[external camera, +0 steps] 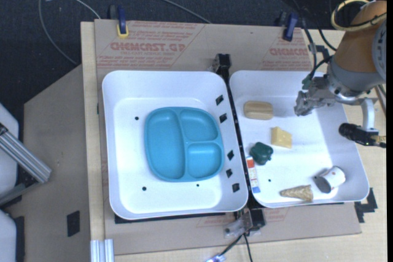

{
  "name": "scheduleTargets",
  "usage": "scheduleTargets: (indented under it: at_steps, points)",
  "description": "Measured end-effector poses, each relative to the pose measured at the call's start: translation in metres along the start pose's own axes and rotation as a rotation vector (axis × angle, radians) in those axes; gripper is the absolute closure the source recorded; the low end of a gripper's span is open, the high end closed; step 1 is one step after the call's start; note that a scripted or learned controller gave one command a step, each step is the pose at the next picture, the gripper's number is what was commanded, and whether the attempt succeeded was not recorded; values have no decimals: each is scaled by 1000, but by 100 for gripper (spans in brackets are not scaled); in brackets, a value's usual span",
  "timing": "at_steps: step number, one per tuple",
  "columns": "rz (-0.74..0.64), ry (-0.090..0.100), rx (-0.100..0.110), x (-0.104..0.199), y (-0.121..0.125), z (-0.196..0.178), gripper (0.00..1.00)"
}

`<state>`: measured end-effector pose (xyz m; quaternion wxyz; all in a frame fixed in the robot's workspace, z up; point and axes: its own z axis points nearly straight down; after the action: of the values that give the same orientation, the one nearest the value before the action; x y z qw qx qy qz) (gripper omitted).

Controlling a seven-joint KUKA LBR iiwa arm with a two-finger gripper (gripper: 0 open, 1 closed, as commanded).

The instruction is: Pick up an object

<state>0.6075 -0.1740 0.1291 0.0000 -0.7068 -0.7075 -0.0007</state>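
The right bin (344,156) holds several small objects: a tan bread-like block (258,110), a pale yellow wedge (282,137), a dark green lump (261,153), a brown triangular piece (298,193) and a white and grey cylinder (330,179). My gripper (304,104) hangs over the bin's upper right part, to the right of the tan block and apart from it. Nothing shows between its fingers.
The left bin (123,132) carries a blue divided plate (183,143). A black divider with clips (228,132) runs between the bins. The arm (359,55) comes in from the right. Cables lie on the dark floor behind the bench.
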Motion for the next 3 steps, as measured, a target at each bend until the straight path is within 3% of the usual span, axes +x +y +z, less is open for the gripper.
scheduleTargets:
  at_steps: [2, 3]
  points:
    - [0, -3, -4, -5, -4, -96, 100]
    - [0, -2, -2, -5, -4, -115, 100]
